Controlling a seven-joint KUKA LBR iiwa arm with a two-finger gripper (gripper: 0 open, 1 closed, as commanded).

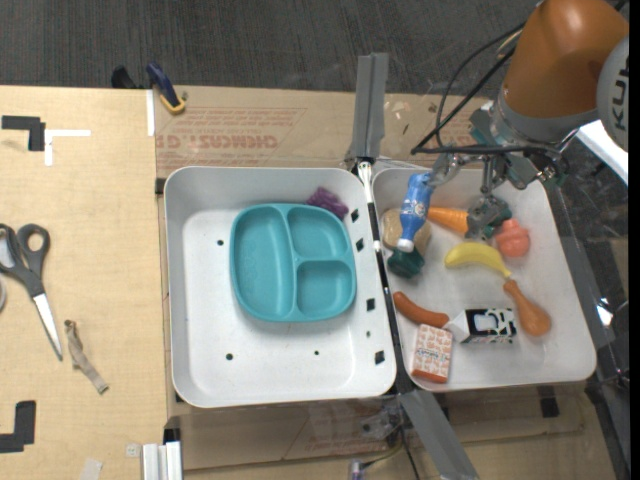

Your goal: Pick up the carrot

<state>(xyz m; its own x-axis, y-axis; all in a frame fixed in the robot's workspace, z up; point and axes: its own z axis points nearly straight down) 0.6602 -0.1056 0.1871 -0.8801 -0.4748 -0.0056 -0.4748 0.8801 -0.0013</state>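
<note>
The carrot (446, 219), an orange cone with its tip pointing left, lies in the right bin (570, 353) between a blue bottle (415, 204) and a round orange-red fruit (512, 238). My gripper (488, 212) hangs low over the bin, right at the carrot's thick right end and just above the fruit. Cables and the wrist hide how the gripper meets the carrot. The carrot still rests on the bin floor.
A banana (477, 257), a sausage (420, 310), a milk carton (488, 325), a juice box (432, 354) and an orange club-shaped item (528, 310) share the right bin. The left bin (200, 358) holds a teal divided plate (294, 262). Scissors (32, 268) lie on the bench.
</note>
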